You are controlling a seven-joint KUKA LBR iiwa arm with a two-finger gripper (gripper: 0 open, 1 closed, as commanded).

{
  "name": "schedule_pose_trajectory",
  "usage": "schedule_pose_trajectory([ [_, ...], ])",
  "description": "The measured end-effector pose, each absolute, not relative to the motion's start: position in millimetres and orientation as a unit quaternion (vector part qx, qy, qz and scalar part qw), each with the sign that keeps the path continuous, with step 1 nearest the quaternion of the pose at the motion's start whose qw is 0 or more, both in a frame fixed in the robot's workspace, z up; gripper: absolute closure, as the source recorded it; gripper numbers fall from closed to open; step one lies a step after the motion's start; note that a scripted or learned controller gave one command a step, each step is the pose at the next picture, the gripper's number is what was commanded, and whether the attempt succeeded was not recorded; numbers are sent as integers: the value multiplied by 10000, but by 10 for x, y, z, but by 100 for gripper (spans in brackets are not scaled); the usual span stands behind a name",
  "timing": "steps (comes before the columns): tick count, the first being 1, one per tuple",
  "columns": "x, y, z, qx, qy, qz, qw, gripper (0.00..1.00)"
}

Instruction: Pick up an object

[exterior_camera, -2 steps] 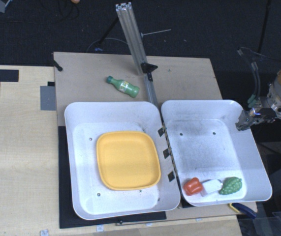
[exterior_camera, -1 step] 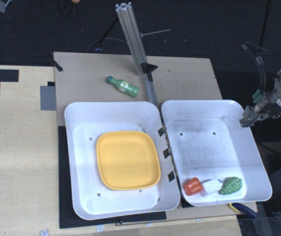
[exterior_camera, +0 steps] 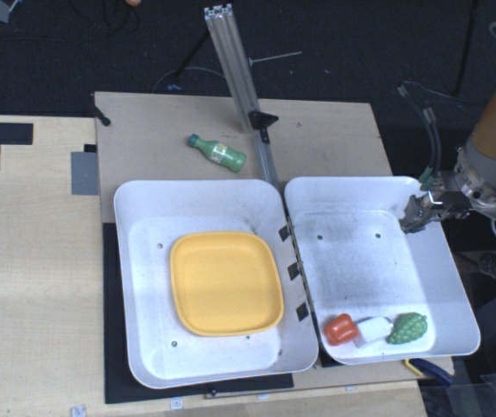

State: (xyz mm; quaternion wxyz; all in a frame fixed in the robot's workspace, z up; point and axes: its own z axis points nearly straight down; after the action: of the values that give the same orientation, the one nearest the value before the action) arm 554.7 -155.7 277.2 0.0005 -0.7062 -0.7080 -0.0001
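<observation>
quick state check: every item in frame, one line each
Yellow plate: lying flat in the left bin.
Green bottle: on its side on the bench, outside the bins.
Red pepper, white block, green grapes: resting in the right bin.
Gripper: above the right bin's edge.

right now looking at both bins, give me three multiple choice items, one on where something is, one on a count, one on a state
1. Where does the yellow plate lie?
A. in the left bin
B. in the right bin
C. on the bench beyond the bins

2. How many small things lie along the right bin's near edge?
A. one
B. three
C. five

3. How does the green bottle sit?
A. upright in a bin
B. on its side on the bench
C. held in the claw

Key: 1 A, the plate sits mid left bin. 2 B, a red piece, a white piece and a green piece. 3 B, it lies flat beyond the bins, far from the claw.
</observation>
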Motion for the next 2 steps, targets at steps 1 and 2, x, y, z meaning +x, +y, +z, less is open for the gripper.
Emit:
schedule_pose_trajectory([
  [1,5561,-1011,2614,-7058,-7084,0,8,100],
  [2,5550,-531,2654,-7059,-7083,-2,4,100],
])
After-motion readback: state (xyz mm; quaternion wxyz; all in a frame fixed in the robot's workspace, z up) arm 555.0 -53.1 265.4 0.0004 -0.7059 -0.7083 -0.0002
